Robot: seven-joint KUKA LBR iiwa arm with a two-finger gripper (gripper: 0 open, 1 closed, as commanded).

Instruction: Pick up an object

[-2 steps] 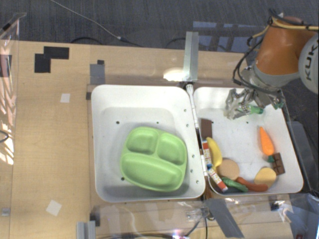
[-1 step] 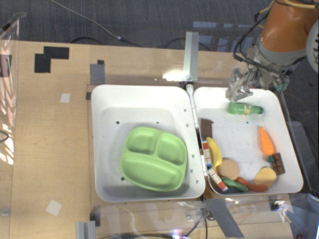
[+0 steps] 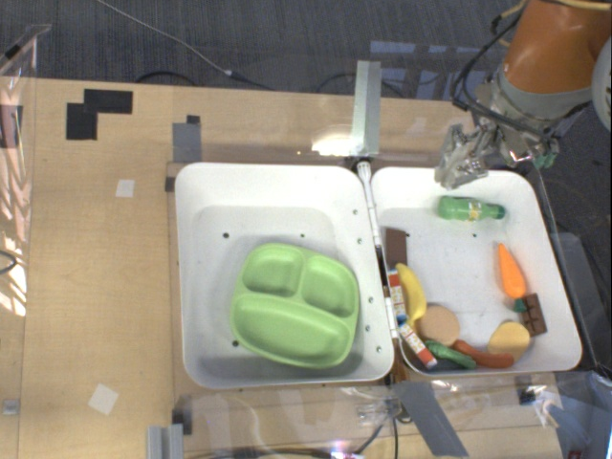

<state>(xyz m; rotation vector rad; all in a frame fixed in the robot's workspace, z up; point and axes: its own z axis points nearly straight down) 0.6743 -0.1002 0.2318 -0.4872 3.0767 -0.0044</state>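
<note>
the gripper [image 3: 463, 168] hangs over the far edge of the right bin [image 3: 564, 347], just above a green bottle [image 3: 470, 209] lying on its side; nothing sits between its fingers, though how far they are parted i cannot tell; nearer lie a carrot [image 3: 512, 271] and a banana [image 3: 413, 293]; the left bin [image 3: 196, 256] holds a green divided plate [image 3: 295, 303].

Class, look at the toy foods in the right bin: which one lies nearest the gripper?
The green bottle, lying on its side at the bin's far end just below the gripper. The carrot, banana and the rest lie farther toward the near end.
</note>
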